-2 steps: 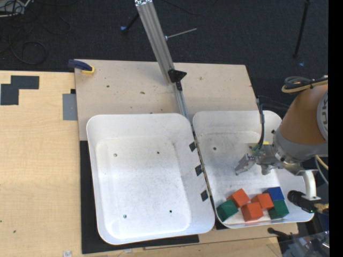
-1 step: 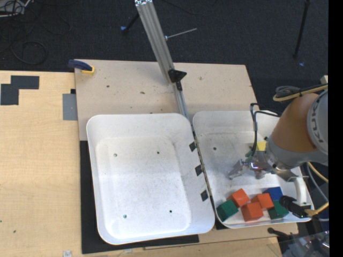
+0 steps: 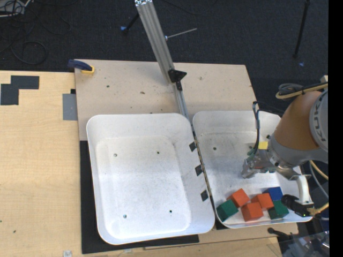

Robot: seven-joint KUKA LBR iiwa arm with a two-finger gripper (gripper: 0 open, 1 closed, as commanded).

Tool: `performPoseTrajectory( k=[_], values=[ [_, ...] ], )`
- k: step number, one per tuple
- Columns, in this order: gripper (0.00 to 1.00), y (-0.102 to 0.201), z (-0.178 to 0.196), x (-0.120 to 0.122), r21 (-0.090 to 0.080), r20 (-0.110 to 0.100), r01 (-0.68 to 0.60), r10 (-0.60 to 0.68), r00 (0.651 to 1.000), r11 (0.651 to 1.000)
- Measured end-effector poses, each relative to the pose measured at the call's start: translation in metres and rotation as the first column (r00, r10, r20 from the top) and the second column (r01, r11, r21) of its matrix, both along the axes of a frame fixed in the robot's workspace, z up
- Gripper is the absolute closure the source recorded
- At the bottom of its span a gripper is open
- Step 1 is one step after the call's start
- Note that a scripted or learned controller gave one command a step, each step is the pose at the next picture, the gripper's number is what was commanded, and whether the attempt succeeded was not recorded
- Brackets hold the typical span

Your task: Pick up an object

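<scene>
Camera view shows the claw [image 3: 252, 165] low in the right bin [image 3: 225, 127], near its middle. I cannot tell how far it is open, and I see nothing held in it. A small yellow piece [image 3: 262, 144] shows just beside the wrist; I cannot tell what it is.

The blocks lie clustered at the bin's near edge: an orange block [image 3: 240, 197], a green block [image 3: 228, 210], a second orange block [image 3: 252, 211], a third orange block [image 3: 265, 201], a blue block [image 3: 275, 193] and a second green block [image 3: 278, 212]. All sit apart from the claw, toward the camera. The left bin [image 3: 107, 127] is not involved.

Procedure, as I judge it:
1. I select the first orange block. It stands at the cluster's edge nearest the claw, with open floor on its far side.
2. I centre the claw over it before descending.
3. I align the claw so neither side lands on the green block touching it.
4. I descend fully, close, then lift straight up.

Risk: the blocks are packed close, so an off-centre descent may push them against the bin wall instead of gripping one.
</scene>
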State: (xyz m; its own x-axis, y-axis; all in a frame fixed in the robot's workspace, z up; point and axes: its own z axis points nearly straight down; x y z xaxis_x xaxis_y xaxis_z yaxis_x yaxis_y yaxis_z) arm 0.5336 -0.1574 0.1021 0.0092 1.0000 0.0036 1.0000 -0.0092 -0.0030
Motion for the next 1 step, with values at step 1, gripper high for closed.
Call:
performPoseTrajectory(
  k=[1],
  values=[
    [1.00,-0.0018,0.0422,-0.0022,-0.003,0.004,-0.002,0.002,1.000,1.000]
  ],
)
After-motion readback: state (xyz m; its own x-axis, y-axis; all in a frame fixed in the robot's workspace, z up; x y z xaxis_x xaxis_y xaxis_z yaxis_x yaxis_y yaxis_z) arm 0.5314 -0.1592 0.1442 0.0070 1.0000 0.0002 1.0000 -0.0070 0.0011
